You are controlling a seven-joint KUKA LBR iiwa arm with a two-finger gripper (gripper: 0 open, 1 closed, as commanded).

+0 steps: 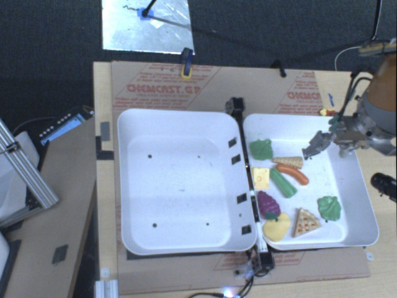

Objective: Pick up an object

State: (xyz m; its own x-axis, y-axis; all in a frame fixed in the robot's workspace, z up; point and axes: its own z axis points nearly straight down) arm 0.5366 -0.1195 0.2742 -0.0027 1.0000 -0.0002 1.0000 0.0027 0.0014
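Observation:
The right bin (356, 194) holds several toy foods. A green leafy piece (261, 148) lies at its upper left. Beside it are a tan bread piece (289, 162), an orange sausage (292, 172), a green cucumber (283, 182) and a yellow cheese block (262, 179). Purple grapes (268, 203), a yellow pear (276, 227), a waffle wedge (305, 222) and a second green leafy piece (329, 207) lie nearer the front. My gripper (313, 146) hangs over the bin's upper middle, just right of the bread piece, with nothing seen between its fingers.
The left bin (133, 228) adjoins the right one along a black clipped divider (245, 166). Both rest on a cardboard sheet (167, 85). A yellow and blue clamp (186, 64) sits at the sheet's back edge. Metal rails (22, 172) stand at far left.

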